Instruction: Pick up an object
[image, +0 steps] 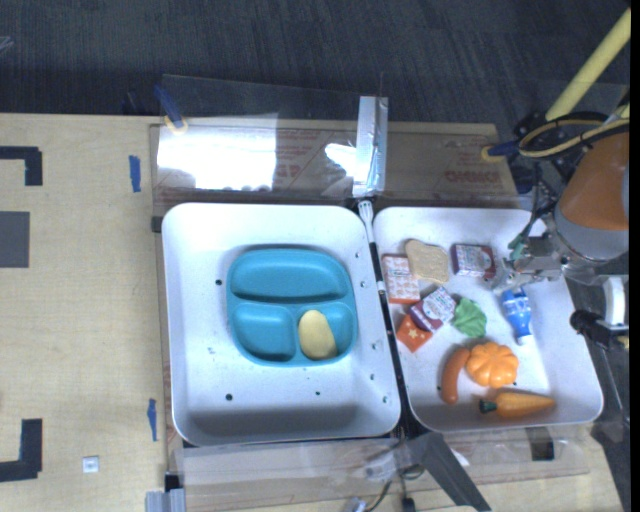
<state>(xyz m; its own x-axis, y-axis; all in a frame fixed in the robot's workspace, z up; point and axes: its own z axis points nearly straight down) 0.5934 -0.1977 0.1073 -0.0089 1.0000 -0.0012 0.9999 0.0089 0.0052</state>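
Observation:
The right bin (585, 395) holds several toy foods. A tan bread slice (430, 260), a dark red packet (470, 259) and two red-and-white packets (400, 279) (436, 304) lie toward its back left. A green leafy piece (469, 318) sits mid-bin, with an orange pumpkin (492, 364), a brown sausage (453, 373) and a carrot (518, 404) near the front. A small blue-and-white bottle (516, 311) lies right of the green piece. My gripper (530, 262) hangs at the bin's right side, just above and behind the bottle, right of the dark red packet.
The left bin (190, 400) carries a blue divided tray (260, 290) with a yellow oval piece (317, 334) in its front right compartment. A clear plastic panel (260, 150) stands behind the bins. Cables and a yellow hose (590, 70) crowd the back right.

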